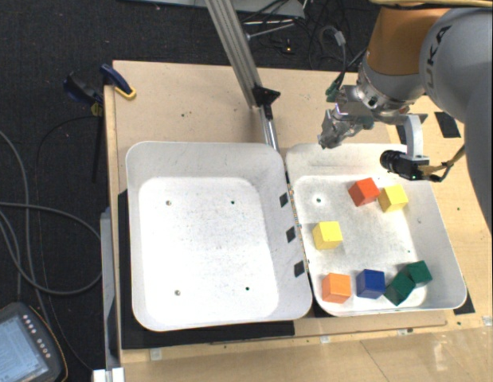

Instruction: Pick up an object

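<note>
gripper [332,136] — over right bin's [437,237] far edge | red cube [363,192] — nearby, apart

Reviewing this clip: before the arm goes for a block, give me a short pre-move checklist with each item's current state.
1. Gripper carries nothing: cannot tell, too small to judge.
2. Gripper sits above the right bin, at its far edge: ok.
3. Targets present in that bin: ok; red block, two yellow blocks, orange block, blue block, green blocks.
4. Isolated target: ok; the middle yellow block stands apart.
5. Green blocks separated: not ok, they touch.
</note>
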`<state>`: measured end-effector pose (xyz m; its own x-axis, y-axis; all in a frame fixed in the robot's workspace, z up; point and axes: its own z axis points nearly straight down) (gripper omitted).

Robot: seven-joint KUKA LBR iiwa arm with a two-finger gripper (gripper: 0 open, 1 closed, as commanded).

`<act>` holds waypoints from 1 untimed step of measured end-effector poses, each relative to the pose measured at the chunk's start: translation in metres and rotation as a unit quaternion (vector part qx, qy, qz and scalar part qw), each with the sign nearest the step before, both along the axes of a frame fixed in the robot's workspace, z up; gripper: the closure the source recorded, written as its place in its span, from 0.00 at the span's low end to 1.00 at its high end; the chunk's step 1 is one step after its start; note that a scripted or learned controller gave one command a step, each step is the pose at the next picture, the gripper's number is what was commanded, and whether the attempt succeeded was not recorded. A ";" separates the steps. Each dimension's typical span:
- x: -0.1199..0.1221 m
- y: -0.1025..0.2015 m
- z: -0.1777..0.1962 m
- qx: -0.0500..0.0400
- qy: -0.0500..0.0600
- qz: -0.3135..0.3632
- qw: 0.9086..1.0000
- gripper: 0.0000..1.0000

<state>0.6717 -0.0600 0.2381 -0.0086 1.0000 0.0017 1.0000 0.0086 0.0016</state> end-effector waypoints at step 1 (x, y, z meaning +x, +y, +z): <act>-0.014 0.052 -0.008 0.000 0.002 0.000 1.000 1.00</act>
